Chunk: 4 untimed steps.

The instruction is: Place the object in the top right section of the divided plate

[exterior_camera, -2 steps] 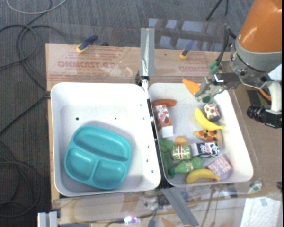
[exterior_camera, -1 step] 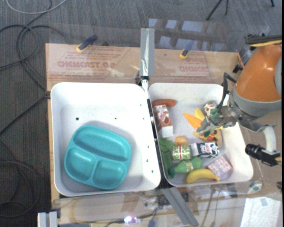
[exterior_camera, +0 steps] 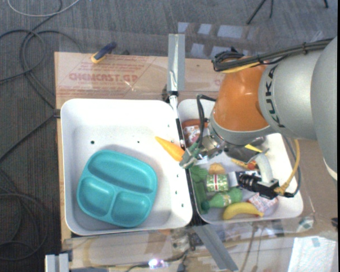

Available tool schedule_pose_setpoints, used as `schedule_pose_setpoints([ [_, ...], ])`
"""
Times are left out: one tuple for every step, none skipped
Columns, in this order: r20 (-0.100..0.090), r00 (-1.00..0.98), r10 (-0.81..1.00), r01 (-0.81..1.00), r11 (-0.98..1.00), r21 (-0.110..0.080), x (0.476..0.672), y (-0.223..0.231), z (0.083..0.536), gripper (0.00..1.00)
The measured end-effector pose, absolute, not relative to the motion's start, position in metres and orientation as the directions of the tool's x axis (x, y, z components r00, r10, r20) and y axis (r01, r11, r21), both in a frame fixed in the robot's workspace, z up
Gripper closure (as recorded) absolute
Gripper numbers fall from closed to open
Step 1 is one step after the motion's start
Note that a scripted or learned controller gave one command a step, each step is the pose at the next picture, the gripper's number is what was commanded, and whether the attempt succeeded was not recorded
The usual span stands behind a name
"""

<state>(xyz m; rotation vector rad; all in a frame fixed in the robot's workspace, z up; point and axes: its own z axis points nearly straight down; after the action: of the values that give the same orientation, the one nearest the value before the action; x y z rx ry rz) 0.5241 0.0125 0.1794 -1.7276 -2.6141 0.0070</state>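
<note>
End effector (exterior_camera: 188, 158) sits at the wall between the bins, pinching the orange carrot (exterior_camera: 170, 148) by its near end. Left and below it, the teal divided plate (exterior_camera: 118, 188) lies bare; carrying over and releasing, I judge, remain.

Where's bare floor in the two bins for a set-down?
Left bin: bare floor above the teal divided plate, from the back wall across to the carrot, plus a strip between plate and right wall. Right bin: crowded with the can, banana and other toys under the gripper; no clear patch.
</note>
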Motion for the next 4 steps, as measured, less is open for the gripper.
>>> schedule_pose_setpoints([
  [0.004, -0.619, 0.786, 0.786, 0.619, -0.007, 0.484, 0.061, 0.221, 1.00],
  [0.004, -0.608, 0.794, 0.794, 0.608, -0.008, 0.484, 0.083, 0.219, 1.00],
  [0.008, -0.606, 0.795, 0.795, 0.606, -0.017, 0.484, 0.082, 0.224, 1.00],
  [0.012, -0.605, 0.796, 0.796, 0.605, -0.025, 0.484, 0.082, 0.229, 1.00],
])
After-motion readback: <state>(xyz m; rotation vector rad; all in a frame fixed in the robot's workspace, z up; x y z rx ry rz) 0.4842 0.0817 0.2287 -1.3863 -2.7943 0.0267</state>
